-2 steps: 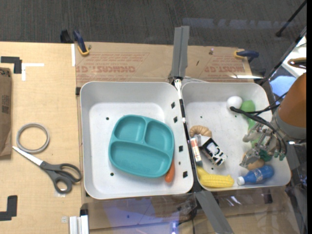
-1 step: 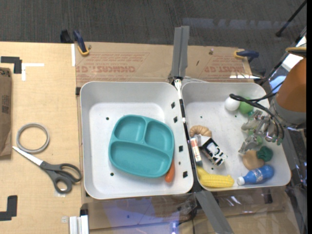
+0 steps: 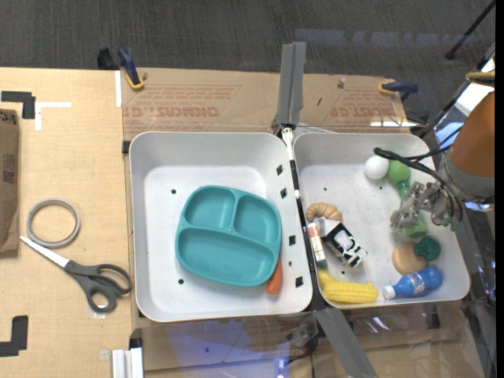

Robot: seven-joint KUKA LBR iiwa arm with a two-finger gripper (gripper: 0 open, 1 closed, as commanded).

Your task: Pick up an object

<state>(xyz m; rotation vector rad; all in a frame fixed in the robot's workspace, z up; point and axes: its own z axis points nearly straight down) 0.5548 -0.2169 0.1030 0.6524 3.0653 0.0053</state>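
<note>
From my remote seat I have the gripper low in the right-hand bin, near its right wall, with the arm coming in over that edge; whether the hand is spread or closed I cannot tell, as the metal tip blurs into the clutter beneath it, so I will not claim it holds anything. The likeliest targets sit crowded around the tip: a green ball touching a white ball just above it, a dark green knobbly toy and a tan rounded piece just below. My worry is that tight packing: a closing hand could catch two things at once, or nudge a smooth round ball so it rolls off along the slick white plastic floor. The balls look hard and glossy, poor for a pinch. The blue bottle lies on its side against the front wall, also free to roll. The yellow corn cob, bumpy and rubbery-looking, seems an easier grip but lies well apart from the tip, as do the croissant-shaped toy and the small black and white object. A black cable loops over the balls and might snag on a lift. The left bin holds a smooth teal divided plate with an orange carrot touching its edge
</note>
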